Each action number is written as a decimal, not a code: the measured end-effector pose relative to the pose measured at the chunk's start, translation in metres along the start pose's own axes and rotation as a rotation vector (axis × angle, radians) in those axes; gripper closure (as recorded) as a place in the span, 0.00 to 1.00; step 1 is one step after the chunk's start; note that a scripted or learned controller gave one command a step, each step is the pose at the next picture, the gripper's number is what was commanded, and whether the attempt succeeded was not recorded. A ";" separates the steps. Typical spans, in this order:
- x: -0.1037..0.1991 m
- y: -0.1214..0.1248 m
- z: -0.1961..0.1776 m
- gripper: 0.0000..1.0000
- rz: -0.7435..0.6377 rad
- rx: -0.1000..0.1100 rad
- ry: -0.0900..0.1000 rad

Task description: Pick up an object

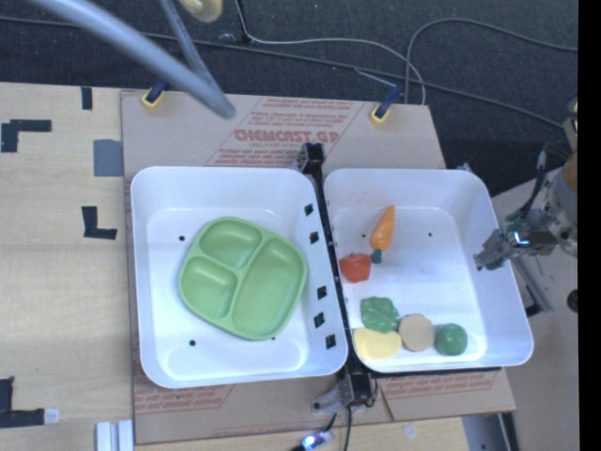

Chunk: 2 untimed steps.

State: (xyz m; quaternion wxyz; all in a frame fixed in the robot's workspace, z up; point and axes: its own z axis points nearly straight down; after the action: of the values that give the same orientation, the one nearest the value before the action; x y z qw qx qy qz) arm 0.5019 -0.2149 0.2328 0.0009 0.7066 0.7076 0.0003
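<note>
Grey metal gripper [492, 252] hangs over the right rim of the right-hand shallow white bin [470, 191]; whether its fingers are apart or together cannot be told. Inside that bin lie an orange toy carrot [383, 225], a red piece [355, 268], a green leafy piece [378, 313], a yellow piece [377, 345], a tan round piece [416, 333] and a green ball [451, 338]. A light-green divided plastic tray [244, 277] rests in the left white bin [155, 195].

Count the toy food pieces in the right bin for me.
6. A carrot and a tomato near the bin's middle left; a green leafy piece, a yellow piece, a tan round piece and a green ball along the near edge. None looks hidden.
</note>
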 end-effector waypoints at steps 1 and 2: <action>0.061 0.013 0.005 1.00 -0.006 0.002 0.002; 0.121 0.034 0.011 1.00 -0.006 0.003 0.003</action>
State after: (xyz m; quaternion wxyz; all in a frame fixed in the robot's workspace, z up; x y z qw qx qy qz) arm 0.5362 -0.0939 0.2216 -0.0011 0.7043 0.7099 0.0000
